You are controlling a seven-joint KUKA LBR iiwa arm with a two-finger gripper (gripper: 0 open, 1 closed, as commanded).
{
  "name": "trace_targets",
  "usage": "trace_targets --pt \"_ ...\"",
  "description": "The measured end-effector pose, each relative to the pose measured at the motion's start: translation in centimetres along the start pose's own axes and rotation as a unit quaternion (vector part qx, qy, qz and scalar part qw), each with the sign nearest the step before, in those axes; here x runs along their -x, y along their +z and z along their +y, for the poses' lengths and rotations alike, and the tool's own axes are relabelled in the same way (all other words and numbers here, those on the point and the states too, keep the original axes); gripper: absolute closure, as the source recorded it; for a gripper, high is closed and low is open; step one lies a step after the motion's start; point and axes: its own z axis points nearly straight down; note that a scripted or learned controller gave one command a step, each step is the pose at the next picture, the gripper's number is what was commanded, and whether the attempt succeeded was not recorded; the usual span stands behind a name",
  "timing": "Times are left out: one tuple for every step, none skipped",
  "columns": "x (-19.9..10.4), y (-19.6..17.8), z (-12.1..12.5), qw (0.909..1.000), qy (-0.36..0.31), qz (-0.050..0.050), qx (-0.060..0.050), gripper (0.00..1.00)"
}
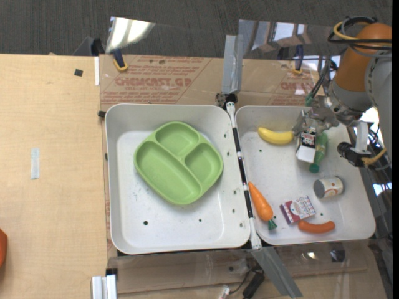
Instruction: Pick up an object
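Note:
The right bin [361,226] holds several items. A yellow banana [275,135] lies near its back left. A small white and black carton [305,148] and a green bottle [319,150] sit side by side at the back right. My gripper [310,128] hangs right over the carton's top end, between the banana and the bottle. Toward the front lie an orange carrot [261,204], a pink packet [297,209], a red sausage [317,227] and a small tan cup [328,187] on its side.
The left bin [118,167] carries a green divided plate [179,162]. A metal divider [240,167] runs between the bins. Cardboard sheets [156,80] lie behind both bins, and the grey arm with its orange band [360,67] comes down over the right bin's back right corner.

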Motion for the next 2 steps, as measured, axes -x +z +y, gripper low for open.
trace_targets --pt "-5.0 1.4 -7.2 1.0000 -0.007 0.001 0.002 1.00" --pt "-11.6 -11.7 -5.9 0.9999 -0.016 0.000 0.000 1.00"
